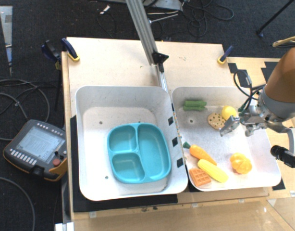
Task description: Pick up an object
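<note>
Right bin (263, 174), toy food loose for picking; gripper (238, 125) beside lemon (228, 112), finger state indiscernible; left bin (90, 129) holds tray (138, 153).

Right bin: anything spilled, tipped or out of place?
Nothing stands out. The toy food, carrot and green beans included, lies loose inside the right bin; the teal divided plate sits flat in the left bin.

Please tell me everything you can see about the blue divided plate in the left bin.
The blue divided plate is a turquoise tray, apparently of plastic, with rounded corners and a raised rim. Ridges split it into three compartments: one long one on the view's right and two smaller ones on the left, all holding nothing. It lies flat and upright on the floor of the left bin, turned slightly askew, toward the near right part. Nothing but the bin floor touches it.
</note>
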`<state>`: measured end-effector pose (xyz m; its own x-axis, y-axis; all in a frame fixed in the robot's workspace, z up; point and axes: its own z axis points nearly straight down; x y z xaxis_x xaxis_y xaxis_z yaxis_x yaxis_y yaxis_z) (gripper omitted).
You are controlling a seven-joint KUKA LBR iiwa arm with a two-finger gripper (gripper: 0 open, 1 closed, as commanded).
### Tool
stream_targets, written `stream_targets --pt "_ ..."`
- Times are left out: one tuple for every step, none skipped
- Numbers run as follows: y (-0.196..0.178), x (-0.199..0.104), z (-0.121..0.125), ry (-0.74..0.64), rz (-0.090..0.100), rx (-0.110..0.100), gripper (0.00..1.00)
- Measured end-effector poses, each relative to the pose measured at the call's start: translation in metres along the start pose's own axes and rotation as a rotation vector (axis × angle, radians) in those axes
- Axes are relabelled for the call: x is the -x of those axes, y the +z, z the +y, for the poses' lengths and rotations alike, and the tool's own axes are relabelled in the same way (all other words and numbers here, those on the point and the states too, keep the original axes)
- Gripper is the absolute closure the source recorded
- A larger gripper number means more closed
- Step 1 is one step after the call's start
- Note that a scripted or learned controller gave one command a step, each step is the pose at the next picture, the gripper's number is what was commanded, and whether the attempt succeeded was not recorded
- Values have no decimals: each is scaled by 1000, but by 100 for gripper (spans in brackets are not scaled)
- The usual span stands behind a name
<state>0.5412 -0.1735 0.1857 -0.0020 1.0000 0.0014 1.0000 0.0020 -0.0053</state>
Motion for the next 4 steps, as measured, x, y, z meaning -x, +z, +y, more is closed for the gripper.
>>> stream_targets --pt "44 -1 5 1 0 1 0" --pt "91 -2 6 2 -2 6 0" --pt "79 -1 6 3 -4 10 100" --pt "34 1 0 3 -3 10 100"
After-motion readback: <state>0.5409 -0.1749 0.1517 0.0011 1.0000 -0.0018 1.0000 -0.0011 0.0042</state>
